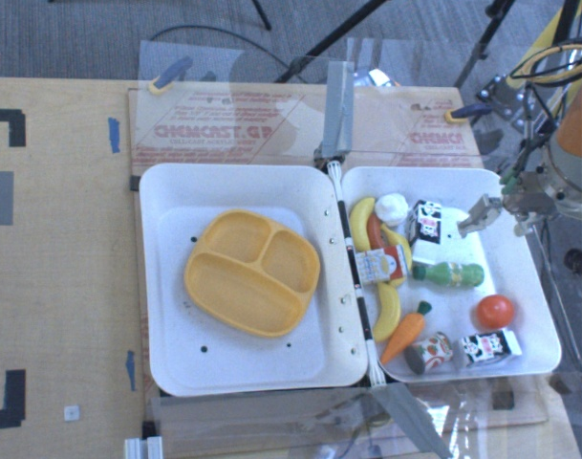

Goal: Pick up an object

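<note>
Gripper [484, 215] hangs spread and empty over the right bin [544, 295]; you should centre squarely above the tomato [495, 311], then descend.

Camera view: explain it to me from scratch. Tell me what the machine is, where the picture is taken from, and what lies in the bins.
This is one picture from a fixed camera above a bench, looking down at a slant. Two shallow white bins sit side by side. The left bin holds a yellow divided plate. The right bin holds toy food: a banana, a carrot, a tomato, a green bottle and small cartons, such as the black-and-white one. The machine at the right edge is a robot arm; its grasping part, the end effector, hangs over the right bin's far side. No object is visibly between its fingers, so nothing appears picked up yet.
</note>
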{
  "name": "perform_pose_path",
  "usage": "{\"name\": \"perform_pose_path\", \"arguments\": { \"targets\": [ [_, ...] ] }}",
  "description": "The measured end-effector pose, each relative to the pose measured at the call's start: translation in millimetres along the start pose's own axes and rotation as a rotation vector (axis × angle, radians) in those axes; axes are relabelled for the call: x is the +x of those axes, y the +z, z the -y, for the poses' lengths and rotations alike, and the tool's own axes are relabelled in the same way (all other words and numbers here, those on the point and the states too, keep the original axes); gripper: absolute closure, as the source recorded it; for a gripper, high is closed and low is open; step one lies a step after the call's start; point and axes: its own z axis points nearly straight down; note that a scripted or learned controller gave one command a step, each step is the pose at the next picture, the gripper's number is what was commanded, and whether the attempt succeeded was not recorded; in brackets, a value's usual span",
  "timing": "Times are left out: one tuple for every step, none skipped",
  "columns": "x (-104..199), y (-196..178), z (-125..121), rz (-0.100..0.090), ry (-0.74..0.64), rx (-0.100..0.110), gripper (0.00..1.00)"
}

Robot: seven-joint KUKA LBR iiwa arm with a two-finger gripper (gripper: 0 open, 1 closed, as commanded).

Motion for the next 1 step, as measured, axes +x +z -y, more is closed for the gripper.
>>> {"name": "perform_pose_path", "arguments": {
  "targets": [
    [-43.3,-8.7,-7.9,0.003,0.2,-0.004,0.0]
  ]
}}
